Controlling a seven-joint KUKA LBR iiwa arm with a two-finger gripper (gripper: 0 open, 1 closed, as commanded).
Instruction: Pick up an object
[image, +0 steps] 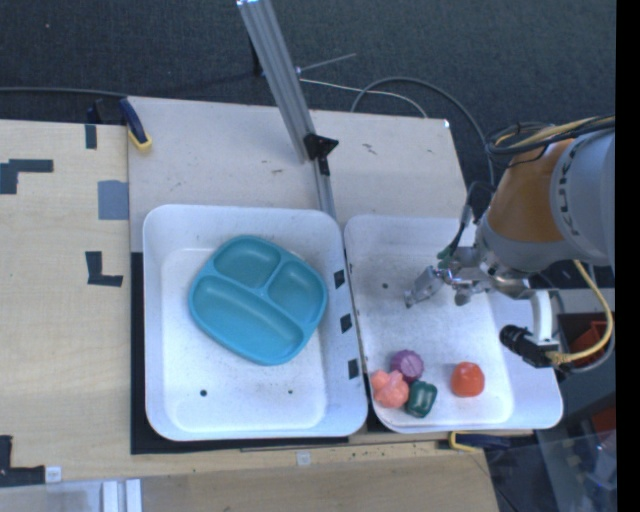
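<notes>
Four small objects cluster at near edge of right bin (520, 400): purple onion-like piece (407, 362), orange-pink piece (390, 388) touching it, green pepper-like piece (421, 398) just beside, red-orange piece (467, 379) apart toward right. Hand (425, 288) hangs over bin's middle, well apart from cluster, grasping nothing; finger state: cannot tell. Left bin (160, 300) holds blue divided plate (258, 298).

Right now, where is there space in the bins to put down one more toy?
Left bin: bare floor in front of the blue plate. Right bin: bare strip between its left wall and the gripper. Crowded: front edge, with the purple, orange, green and red toys.
</notes>
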